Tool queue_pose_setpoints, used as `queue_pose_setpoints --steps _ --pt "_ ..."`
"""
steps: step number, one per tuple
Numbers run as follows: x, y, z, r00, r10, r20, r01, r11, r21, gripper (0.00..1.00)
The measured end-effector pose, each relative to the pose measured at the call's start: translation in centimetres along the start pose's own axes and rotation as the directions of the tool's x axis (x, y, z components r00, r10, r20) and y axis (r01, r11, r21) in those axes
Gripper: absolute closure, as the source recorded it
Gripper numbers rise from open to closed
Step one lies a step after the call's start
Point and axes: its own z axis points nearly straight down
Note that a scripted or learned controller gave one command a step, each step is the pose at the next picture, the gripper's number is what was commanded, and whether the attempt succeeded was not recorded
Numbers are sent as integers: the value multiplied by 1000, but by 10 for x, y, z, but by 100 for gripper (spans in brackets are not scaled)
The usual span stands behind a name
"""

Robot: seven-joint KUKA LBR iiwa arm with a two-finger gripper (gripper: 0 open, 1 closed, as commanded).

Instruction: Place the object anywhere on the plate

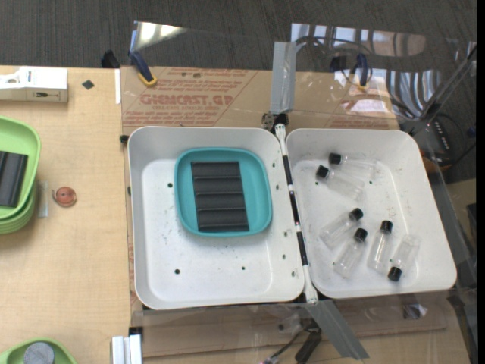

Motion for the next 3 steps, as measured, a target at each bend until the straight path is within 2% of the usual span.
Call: queue_pose_setpoints --steps 1,3 --pt "8 3 0 993 116 0 -116 993 0 0" --pt "27 9 0 987 163 0 -163 987 -1 0"
